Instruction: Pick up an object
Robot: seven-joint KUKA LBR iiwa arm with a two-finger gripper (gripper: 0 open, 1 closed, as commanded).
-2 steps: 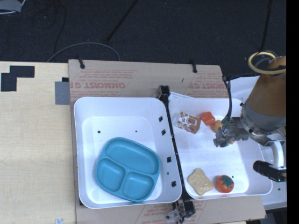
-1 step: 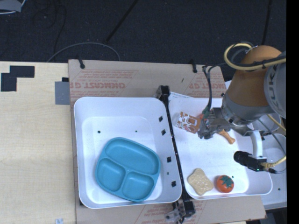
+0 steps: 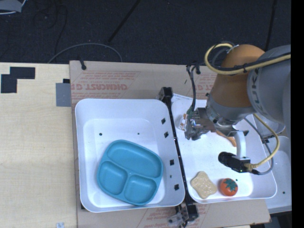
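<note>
My gripper hangs over the upper left part of the right bin, close to the divider between the bins. A tan biscuit-shaped object lies near that bin's front edge, well below the gripper. Beside it to the right sits a red tomato-like ball with a green top. An orange object peeks out from under the arm at the bin's middle right, mostly hidden. Nothing shows between the fingers.
A blue divided plate lies in the left bin. A black cable end hangs over the right bin's middle. The arm's grey and orange body covers the right bin's back part. Cardboard lies under both bins.
</note>
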